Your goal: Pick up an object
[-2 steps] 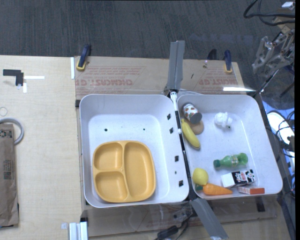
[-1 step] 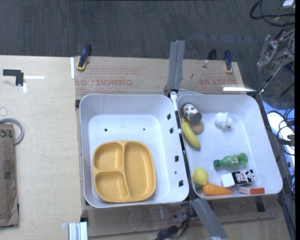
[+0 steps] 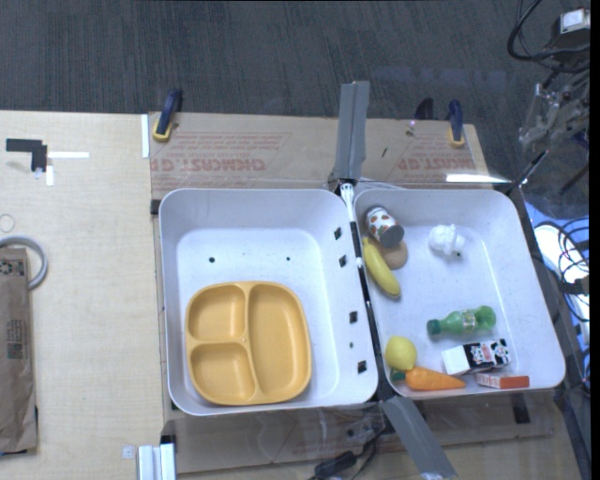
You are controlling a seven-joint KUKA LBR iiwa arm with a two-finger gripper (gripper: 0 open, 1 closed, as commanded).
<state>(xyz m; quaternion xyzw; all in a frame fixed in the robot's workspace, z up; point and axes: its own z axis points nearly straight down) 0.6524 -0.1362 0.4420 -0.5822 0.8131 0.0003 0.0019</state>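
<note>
Lying in right bin [image 3: 511,230]: banana [image 3: 381,268] | can [image 3: 382,225] touching banana's top | lemon [image 3: 400,352], carrot [image 3: 433,380] below banana | green bottle [image 3: 462,322] right of lemon | yellow tray [image 3: 248,341] in left bin [image 3: 178,234] | tool state: cannot tell

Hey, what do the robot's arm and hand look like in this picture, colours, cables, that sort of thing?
Little can be judged. At the upper right edge there is a pale grey metal frame with black cables looping above it and a small white tag. It is too blurred to tell whether that belongs to the arm.
</note>
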